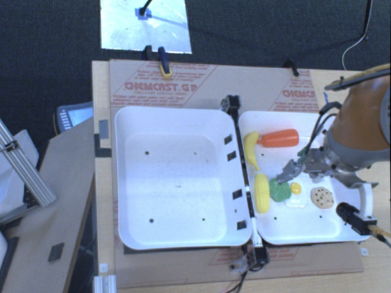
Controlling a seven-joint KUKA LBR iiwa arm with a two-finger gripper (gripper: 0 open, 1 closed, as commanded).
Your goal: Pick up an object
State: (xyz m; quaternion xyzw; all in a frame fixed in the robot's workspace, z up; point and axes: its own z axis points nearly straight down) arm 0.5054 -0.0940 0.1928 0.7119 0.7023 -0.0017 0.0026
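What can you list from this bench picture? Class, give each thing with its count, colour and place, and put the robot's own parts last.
white bins: 2, white, side by side on the bench
banana: 1, yellow, right bin, left side
carrot: 1, orange, right bin, top
corn cob: 1, yellow, right bin, below the banana
green toy: 1, green, beside the corn cob
fried egg: 1, white and yellow, right of the green toy
cookie: 1, tan, right bin, lower right
arm: 1, grey with orange, from the right
gripper: 1, dark grey, above the green toy
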